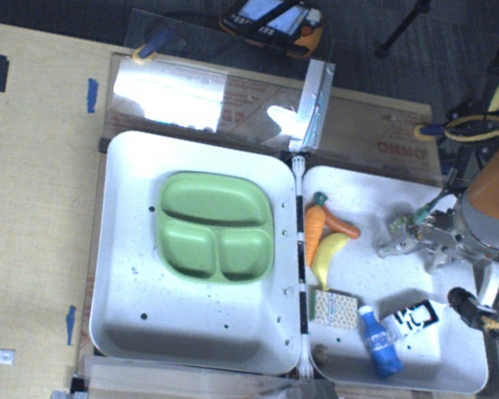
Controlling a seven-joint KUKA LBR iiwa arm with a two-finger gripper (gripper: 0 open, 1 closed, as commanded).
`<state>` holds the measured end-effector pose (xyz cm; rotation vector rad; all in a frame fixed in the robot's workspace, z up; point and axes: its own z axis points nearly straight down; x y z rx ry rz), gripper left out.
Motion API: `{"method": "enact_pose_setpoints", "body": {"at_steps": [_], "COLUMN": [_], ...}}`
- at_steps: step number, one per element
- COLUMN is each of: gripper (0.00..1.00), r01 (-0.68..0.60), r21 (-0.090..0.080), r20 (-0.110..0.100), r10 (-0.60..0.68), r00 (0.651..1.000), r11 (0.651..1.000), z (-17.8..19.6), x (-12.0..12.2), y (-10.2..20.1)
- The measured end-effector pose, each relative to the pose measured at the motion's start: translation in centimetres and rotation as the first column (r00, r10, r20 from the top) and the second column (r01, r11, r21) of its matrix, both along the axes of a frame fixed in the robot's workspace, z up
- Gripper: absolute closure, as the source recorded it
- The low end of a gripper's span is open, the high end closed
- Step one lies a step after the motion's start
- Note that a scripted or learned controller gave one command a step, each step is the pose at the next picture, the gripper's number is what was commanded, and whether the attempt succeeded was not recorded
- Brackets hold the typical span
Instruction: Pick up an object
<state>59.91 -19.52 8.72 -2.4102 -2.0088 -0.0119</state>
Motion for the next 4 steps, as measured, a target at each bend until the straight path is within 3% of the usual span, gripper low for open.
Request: {"method": "enact_pose_setpoints", "body": {"at_steps": [1, 2, 3, 4], "gripper": [0.0, 0.0, 1.0, 1.0], "r01": [0.168, 0.089, 0.092, 0.211], "r21": [-0.005, 0.007, -0.002, -0.008], "r20": [-0.001, 0.002, 0.005, -0.002], "r10": [-0.168, -0.089, -0.092, -0.211], "r00": [0.986, 0.996, 0.996, 0.978], "r11": [0.986, 0.996, 0.996, 0.977], "z": [-0.1, 0.1, 1.2, 5.8], "x": [-3.4, 3.2, 3.2, 3.4], "y": [0.8, -0.3, -0.8, 6.2]}}
